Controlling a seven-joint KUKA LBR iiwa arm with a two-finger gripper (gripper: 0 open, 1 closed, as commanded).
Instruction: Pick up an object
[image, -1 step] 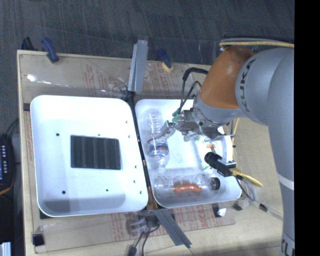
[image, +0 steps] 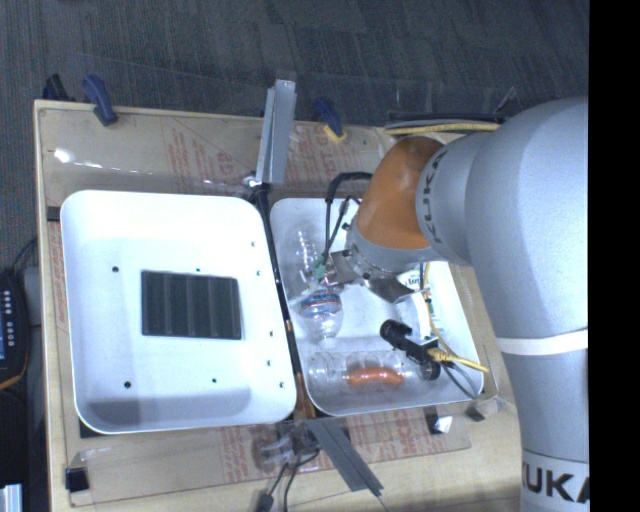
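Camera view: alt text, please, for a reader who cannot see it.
The grey arm reaches in from the right, its gripper over clear plastic bottles in the right bin. The left bin has a dark grille in its floor.

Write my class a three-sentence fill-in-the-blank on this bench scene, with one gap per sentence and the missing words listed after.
1. The dark ribbed rectangular panel lies in the shallow white bin on the view's ____.
2. The grey arm with the orange band hangs over the other white bin, which holds clear plastic ____.
3. The clear bottle lying on its side has something ____ in colour inside.
Missing words: left; bottles; orange.
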